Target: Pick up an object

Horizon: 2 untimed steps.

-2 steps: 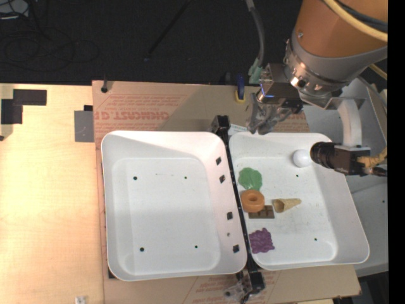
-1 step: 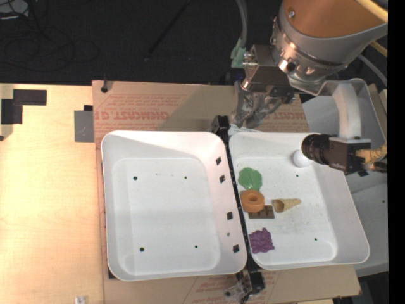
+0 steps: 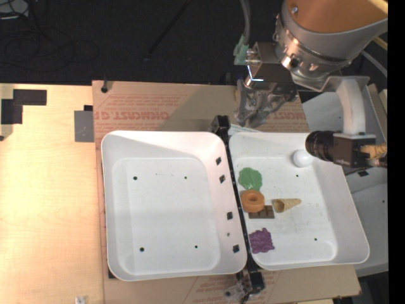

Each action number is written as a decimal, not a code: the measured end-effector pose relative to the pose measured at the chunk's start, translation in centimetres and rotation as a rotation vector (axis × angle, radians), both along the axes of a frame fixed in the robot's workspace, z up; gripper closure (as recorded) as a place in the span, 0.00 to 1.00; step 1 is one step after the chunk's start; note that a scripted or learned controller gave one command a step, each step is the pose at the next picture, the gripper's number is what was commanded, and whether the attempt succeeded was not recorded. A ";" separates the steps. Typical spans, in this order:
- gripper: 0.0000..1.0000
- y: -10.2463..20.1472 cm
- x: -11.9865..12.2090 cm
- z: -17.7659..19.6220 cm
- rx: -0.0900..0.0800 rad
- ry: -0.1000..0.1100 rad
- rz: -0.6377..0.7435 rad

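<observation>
Camera view, for your record: your gripper [image 3: 256, 116] hangs above the far rim of the right bin [image 3: 329, 246], and nothing sits between its fingers; whether they are apart or together cannot be told. Take the orange ring [image 3: 253, 201] as landmark. It lies near that bin's left wall. A green lump [image 3: 250, 178] sits just beyond it, a brown block [image 3: 266, 212] touches its near side, a tan cone [image 3: 286, 204] lies just right, a purple lump [image 3: 260, 240] nearer you, a white ball [image 3: 300, 159] well beyond to the right.
</observation>
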<state>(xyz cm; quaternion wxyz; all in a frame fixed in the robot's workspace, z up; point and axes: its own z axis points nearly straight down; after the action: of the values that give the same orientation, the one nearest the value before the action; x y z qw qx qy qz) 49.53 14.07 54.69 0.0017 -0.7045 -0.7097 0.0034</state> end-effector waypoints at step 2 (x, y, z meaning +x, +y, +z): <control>1.00 0.1 0.1 1.8 -0.001 0.008 0.011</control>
<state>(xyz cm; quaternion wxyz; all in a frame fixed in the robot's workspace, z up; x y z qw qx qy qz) 49.59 14.21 56.52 0.0040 -0.7007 -0.7134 0.0066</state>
